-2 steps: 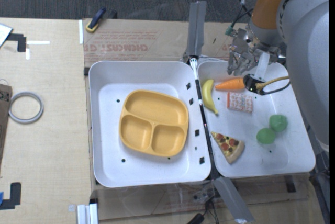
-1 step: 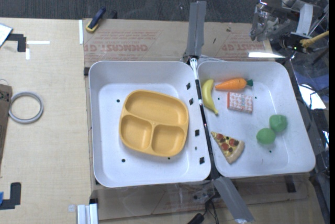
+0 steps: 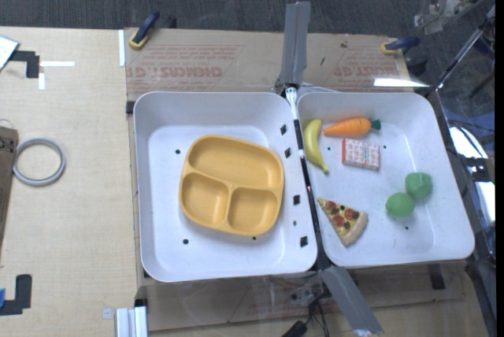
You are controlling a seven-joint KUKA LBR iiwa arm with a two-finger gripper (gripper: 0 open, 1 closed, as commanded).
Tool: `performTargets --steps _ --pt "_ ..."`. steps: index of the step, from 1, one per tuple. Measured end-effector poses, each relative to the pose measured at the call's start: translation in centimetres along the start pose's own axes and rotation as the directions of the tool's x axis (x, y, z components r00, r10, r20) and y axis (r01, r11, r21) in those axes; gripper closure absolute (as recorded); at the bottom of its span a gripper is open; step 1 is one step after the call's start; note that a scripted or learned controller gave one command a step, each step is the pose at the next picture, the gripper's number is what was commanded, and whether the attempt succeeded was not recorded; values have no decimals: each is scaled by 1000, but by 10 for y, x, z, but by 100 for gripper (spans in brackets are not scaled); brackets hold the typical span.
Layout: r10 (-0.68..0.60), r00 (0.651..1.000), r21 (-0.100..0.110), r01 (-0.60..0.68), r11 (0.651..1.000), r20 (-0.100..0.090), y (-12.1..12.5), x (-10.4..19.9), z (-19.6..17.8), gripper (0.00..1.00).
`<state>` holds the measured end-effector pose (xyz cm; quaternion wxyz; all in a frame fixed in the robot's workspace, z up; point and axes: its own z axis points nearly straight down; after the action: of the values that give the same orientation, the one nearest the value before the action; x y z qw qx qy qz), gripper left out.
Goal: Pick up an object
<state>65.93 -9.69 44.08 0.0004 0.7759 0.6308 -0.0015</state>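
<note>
At the far left of the bench [image 3: 71,249] a roll of tape [image 3: 37,161] lies flat on the bare board, well apart from everything else. Next comes the left bin [image 3: 157,249], which holds a yellow divided plate [image 3: 231,186] lying level near its middle. Across the joint between the two, the right bin [image 3: 425,245] carries all the loose toys: a banana [image 3: 314,143] close to its left wall, a carrot [image 3: 348,127] just beside it toward the back, a small red and white box [image 3: 361,154] just in front of the carrot, a pizza slice [image 3: 344,220] toward the front, and two green balls [image 3: 409,195] touching each other farther right. Up in the top right corner the gripper [image 3: 441,9] hangs outside the bins, away from every toy; whether it is open or closed I cannot tell at this size. I judge the pick has not begun: nothing is held. The next move calls for choosing one toy, travelling over the right bin and coming straight down on it.
</note>
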Motion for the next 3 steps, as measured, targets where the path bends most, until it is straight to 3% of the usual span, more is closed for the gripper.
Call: performTargets --steps 1,3 --pt "-328 945 -1 328 945 0 18 -87 1 100" --pt "-333 943 0 333 943 6 20 -86 -15 100"
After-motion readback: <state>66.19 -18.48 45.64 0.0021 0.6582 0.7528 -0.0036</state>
